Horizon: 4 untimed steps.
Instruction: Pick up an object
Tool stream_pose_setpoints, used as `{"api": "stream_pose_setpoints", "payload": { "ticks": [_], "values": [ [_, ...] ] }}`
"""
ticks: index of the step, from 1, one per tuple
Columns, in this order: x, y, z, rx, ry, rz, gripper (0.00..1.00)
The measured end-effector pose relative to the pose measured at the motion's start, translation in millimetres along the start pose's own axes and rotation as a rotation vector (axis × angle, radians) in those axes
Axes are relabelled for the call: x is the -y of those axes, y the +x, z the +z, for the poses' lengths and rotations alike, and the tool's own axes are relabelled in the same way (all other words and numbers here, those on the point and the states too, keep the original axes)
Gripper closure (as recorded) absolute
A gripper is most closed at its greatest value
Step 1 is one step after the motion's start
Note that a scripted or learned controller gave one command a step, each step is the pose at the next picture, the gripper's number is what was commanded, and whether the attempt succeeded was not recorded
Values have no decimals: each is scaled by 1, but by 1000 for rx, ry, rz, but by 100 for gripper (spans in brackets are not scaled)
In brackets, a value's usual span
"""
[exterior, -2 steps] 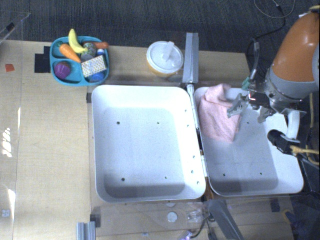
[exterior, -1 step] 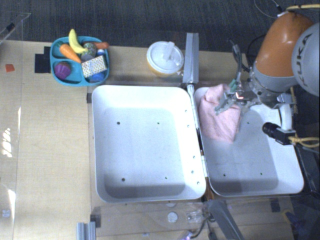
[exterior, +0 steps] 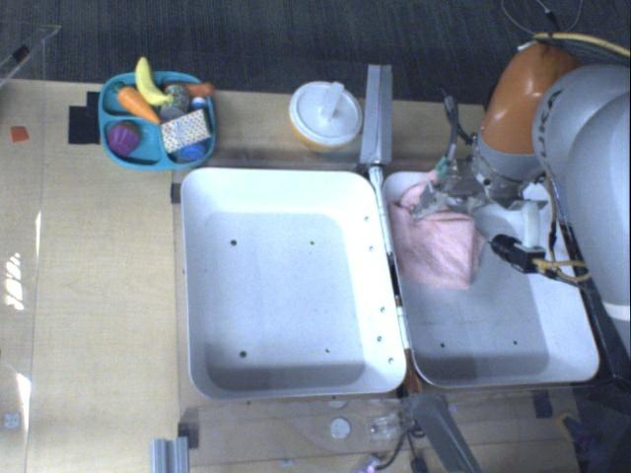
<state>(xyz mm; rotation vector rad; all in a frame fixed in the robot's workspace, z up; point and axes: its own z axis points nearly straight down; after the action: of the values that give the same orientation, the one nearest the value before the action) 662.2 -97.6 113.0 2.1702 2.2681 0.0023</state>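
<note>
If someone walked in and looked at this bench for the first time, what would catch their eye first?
Probably the big grey arm with its orange band, reaching in from the right over the right bin, its gripper at a crumpled pink cloth near that bin's far left corner. Next, the blue tray of toy food at the bench's far left.

arm: we see the grey arm with orange band coming in from the right, over the right bin
gripper: gripper sits at the top edge of a pink cloth; we can't tell the finger state
pink cloth: crumpled, in the right bin's upper left part, near the divider
left bin: we see the white left bin beside the right bin
bench: blue tray of toy food at upper left; white lidded cup above the left bin
</note>
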Motion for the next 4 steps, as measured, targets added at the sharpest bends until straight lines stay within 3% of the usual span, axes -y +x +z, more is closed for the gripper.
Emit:
{"api": "stream_pose_setpoints", "payload": {
  "ticks": [1,2,3,4],
  "values": [
    [19,-36,23,1,-8,-44,0],
    [48,-105,22,4,-10,-252,0],
    [10,-97,23,4,-8,-354,0],
    [7,-95,10,7,-17,-358,100]
  ]
}}
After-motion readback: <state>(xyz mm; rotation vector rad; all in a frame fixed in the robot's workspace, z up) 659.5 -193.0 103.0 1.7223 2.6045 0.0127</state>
